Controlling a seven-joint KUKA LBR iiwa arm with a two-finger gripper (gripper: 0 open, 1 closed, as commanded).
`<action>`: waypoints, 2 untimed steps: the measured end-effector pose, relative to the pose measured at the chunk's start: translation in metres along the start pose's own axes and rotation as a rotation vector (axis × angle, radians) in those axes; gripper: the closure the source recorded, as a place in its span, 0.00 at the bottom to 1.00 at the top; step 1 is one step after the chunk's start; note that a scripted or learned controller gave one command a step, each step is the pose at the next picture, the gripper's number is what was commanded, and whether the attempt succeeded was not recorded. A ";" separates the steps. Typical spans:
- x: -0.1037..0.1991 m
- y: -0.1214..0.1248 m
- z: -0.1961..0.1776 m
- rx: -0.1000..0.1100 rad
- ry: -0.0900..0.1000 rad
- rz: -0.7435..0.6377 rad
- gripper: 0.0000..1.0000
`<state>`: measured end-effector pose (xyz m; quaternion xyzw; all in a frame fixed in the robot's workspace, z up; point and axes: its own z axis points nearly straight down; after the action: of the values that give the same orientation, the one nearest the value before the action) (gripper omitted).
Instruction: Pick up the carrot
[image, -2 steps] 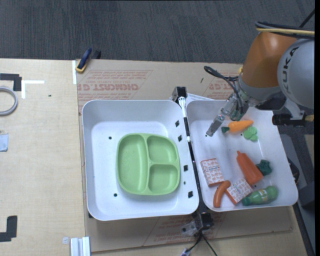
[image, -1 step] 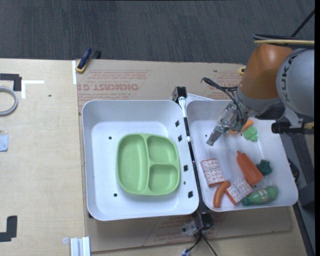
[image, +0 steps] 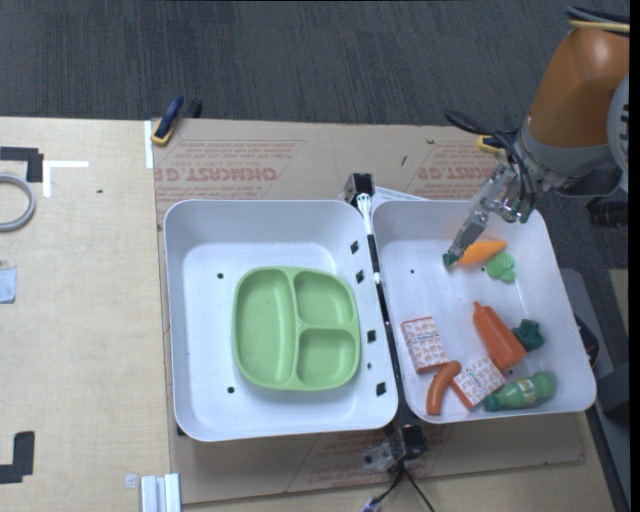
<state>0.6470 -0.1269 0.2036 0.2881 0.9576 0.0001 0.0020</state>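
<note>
Camera view has the carrot (image: 484, 251) lying in the upper part of the right bin (image: 562, 290), its leafy green top (image: 500, 267) toward the right wall. One dark finger (image: 462, 247) of the gripper (image: 470, 243) touches the carrot's left tip; whether the fingers grip it I cannot tell. Lower down lie an orange bottle (image: 497, 336), two small boxes (image: 424, 343) and a sausage (image: 439, 387). A green divided plate (image: 297, 328) sits in the left bin (image: 190, 300).

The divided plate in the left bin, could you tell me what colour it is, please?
Light green all over, seen in the camera view: the plate.
</note>
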 end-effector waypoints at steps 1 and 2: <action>-0.004 -0.007 0.081 0.000 0.001 0.061 0.00; 0.008 0.013 0.047 0.000 0.000 -0.022 0.00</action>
<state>0.6475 -0.1121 0.1562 0.2774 0.9607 0.0000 0.0019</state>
